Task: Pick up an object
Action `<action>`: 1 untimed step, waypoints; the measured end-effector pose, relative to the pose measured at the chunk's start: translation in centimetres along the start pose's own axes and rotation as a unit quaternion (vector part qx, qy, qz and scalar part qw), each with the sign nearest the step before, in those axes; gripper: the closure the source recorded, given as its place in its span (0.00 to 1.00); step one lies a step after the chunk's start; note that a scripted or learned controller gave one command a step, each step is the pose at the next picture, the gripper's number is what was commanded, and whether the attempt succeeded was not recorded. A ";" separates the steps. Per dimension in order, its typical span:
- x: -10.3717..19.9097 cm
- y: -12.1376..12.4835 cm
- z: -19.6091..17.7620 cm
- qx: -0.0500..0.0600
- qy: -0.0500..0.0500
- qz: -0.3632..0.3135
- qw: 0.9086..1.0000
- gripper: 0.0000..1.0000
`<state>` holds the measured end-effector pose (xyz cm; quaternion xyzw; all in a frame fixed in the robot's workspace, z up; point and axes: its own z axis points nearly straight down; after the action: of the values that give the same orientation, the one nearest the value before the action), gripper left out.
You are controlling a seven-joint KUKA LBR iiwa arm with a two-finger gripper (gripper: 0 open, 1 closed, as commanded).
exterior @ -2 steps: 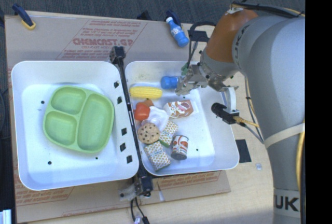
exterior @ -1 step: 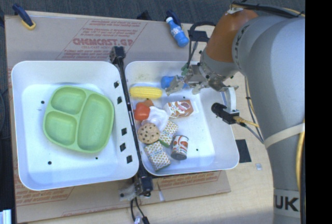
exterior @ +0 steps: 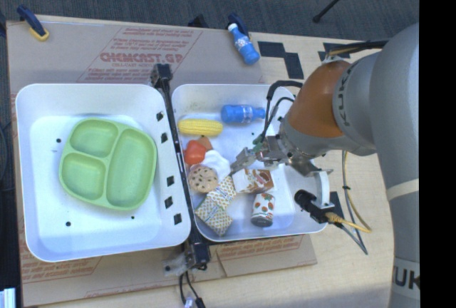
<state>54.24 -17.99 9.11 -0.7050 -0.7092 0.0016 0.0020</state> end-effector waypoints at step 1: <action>0.0 0.1 -1.1 0.000 -0.001 -0.002 1.000 1.00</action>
<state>54.32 -18.01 10.17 -0.7033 -0.7109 0.0020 0.0014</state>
